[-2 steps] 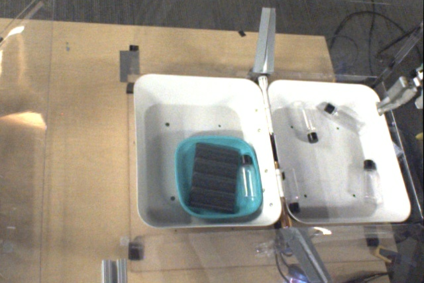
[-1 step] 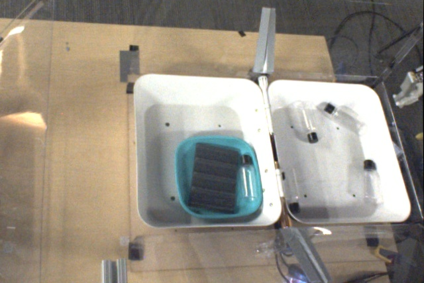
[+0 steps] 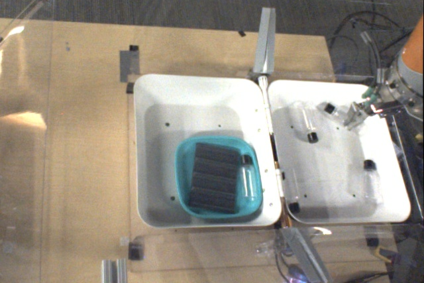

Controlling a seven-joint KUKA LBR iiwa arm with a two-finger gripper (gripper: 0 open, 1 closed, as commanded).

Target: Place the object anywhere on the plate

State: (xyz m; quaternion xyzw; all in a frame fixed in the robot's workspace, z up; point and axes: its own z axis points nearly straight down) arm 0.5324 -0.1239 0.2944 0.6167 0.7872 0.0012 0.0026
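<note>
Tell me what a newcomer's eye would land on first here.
The square teal plastic plate in the left white bin stands out most, with a dark ribbed rectangular block and a clear bottle lying on it. In the right white bin, a clear plastic tube with a black cap lies near the gripper.

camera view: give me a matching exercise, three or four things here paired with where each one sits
Things:
1. teal plate
2. dark ridged block
3. clear bottle
4. end effector

Places:
A. lying in the right bin, toward its upper left
B. over the right bin's upper right part
C. on the floor of the left bin, toward its lower right
D. resting on the teal plate

Pairs: 1-C, 2-D, 3-A, 4-B
</note>
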